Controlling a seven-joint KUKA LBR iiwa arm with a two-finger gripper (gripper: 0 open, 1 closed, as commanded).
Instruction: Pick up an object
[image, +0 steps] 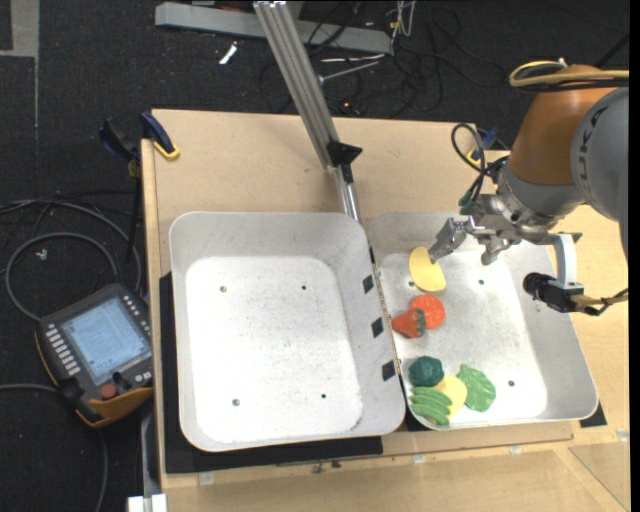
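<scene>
The gripper (468, 243) hangs over the upper part of the right bin (560, 370), carried by the grey arm (570, 140) with its orange band, which reaches in from the right. Its jaws stand spread apart, one finger angled toward the left and the other toward the right, with nothing between them. The left finger's tip lies just beside the upper edge of a yellow object (425, 270), a flat oval piece; contact cannot be confirmed from this angle.

Contents of the right bin, all along its left side: the yellow object at the top; below it an orange and red piece (420, 316), tomato-like with a small green stem; lower down a dark green round item (426, 371); beside that a small yellow item (453, 389), a light green leafy item (478, 389) and a green ridged item (432, 405), these last three touching one another near the bin's lower edge.

The left bin (270, 330) sits alongside, its right rim overlapping the right bin's left rim. Both rest on the tan tabletop (240, 160).

Writing: part of a word in dark letters runs along the arm's orange section, too foreshortened to read with certainty. A handheld control pendant (95, 350) with a lit screen lies on the floor to the left; its screen text is too small to read.
</scene>
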